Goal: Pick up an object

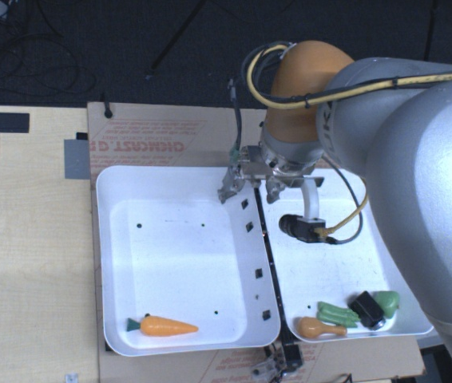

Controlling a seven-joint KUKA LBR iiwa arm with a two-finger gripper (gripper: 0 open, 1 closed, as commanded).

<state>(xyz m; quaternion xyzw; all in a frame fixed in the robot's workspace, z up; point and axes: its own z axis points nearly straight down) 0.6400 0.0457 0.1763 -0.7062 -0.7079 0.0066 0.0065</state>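
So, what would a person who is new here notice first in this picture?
First the big grey arm with its orange band, coming in from the right, its gripper over the divide between the two bins. Next, the orange carrot lying alone at the near edge of the left bin.

My arm (402, 158) comes in from the right, its broad grey link taking up that side of the view. The orange band (306, 78) sits above the wrist, with yellow cable looped around it and running along the grey link. Below the wrist the gripper (248, 188) points down and toward the left. I see nothing between its fingers, and a small black unit hangs on a cable beside it.
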